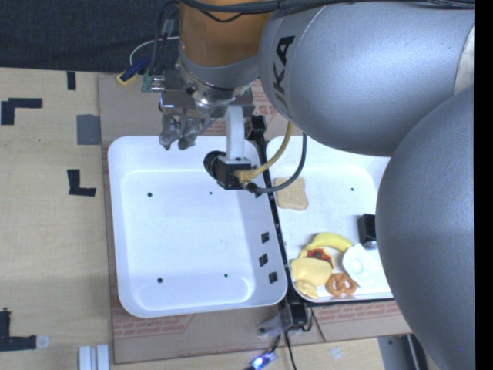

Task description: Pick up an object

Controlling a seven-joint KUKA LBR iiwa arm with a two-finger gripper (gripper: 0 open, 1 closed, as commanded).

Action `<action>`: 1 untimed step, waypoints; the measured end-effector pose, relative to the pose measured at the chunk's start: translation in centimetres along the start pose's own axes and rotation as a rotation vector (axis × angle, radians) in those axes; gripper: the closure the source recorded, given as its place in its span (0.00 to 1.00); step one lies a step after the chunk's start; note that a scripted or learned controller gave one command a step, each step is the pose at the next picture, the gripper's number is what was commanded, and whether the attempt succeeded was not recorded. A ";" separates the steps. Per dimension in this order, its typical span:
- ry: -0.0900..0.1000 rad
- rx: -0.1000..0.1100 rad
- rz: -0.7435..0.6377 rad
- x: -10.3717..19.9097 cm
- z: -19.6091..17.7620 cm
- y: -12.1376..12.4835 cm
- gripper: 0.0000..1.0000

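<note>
Camera view: the left bin (185,237) lies bare, with the gripper (176,140) hanging over its far rim, jaws seemingly carrying nothing. The toy food (323,264) waits in the right bin (339,177), not yet picked.

The grey arm (370,83) came in from the right and bulked large across the near right of the view, its rounded casing marked with dark lettering. Toward the far middle it narrowed into the orange band (227,10) above the wrist, with dark cables looping round it. Below the band sat the metal wrist flange, and from it the gripper (179,139) hung downward, angled a little to the left. Its jaws were short and dark at the tips; whether they stood apart or together I could not tell. A pale bracket carrying a black fitting (223,168) dropped from the wrist just right of the gripper.
</note>
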State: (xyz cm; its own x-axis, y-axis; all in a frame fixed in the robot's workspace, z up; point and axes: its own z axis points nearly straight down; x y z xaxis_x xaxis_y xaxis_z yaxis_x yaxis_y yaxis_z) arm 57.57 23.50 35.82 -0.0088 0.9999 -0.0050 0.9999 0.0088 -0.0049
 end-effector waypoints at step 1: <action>-0.001 0.001 -0.002 0.1 -0.9 0.0 1.00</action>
State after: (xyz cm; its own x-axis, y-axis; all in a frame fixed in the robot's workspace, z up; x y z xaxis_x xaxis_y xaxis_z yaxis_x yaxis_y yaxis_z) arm 57.54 23.57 36.76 -0.0108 0.9999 -0.0061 0.9999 0.0107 -0.0062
